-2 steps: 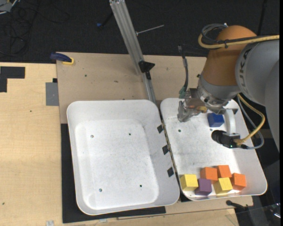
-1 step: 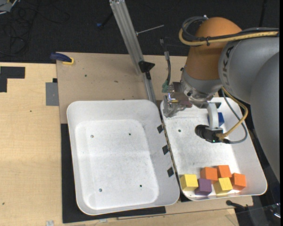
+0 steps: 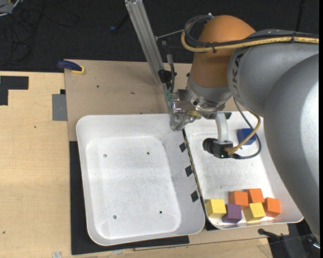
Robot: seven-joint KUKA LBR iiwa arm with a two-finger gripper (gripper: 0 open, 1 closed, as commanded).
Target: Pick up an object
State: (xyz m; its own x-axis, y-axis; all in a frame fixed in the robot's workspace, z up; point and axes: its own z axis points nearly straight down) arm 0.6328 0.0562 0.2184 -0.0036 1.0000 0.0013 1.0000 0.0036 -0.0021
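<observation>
The gripper (image 3: 177, 115) hangs over the right bin's (image 3: 231, 177) corner; spread or closed, I cannot tell. The blocks (image 3: 238, 198) lie well away from it.

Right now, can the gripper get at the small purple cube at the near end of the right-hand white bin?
Probably yes: nothing lies over the purple cube, and the gripper hangs near the far end of that bin. Yellow cubes hug it on both sides, so a grasp could be tight.
</observation>
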